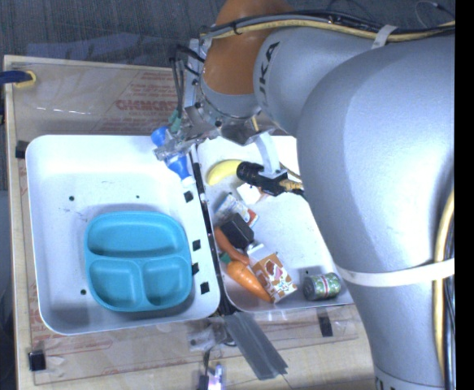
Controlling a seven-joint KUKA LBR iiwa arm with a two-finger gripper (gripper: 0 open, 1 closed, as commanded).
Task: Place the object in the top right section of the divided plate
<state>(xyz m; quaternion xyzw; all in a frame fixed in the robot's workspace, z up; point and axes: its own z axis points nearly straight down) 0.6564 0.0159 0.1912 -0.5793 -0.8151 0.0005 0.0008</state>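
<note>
Whether the jaws are apart or together I cannot tell from here; the gripper (174,146) is a small tangle of metal and blue parts hanging over the rim where the two bins meet, near their far end. Something blue sits at its tip, but it is too blurred to say if that is a held thing or part of the tool.

Behind it the arm (367,136) bulks large, smooth grey castings with a glossy orange band (241,10) and cables looped across the top.

In the left bin (50,218), a shallow white tub with rounded corners, lies the divided plate (137,260), matte turquoise plastic, a rounded rectangle with one long section and two smaller ones, all bare.

The right bin (322,246) holds the clutter: a curved yellow banana (224,171) near the far end, a tapered orange carrot (241,275) along the shared wall, a small printed carton (275,276) just beside it, a dented greenish can (322,284) lying on its side, and a dark boxy item (237,232) between banana and carrot.
</note>
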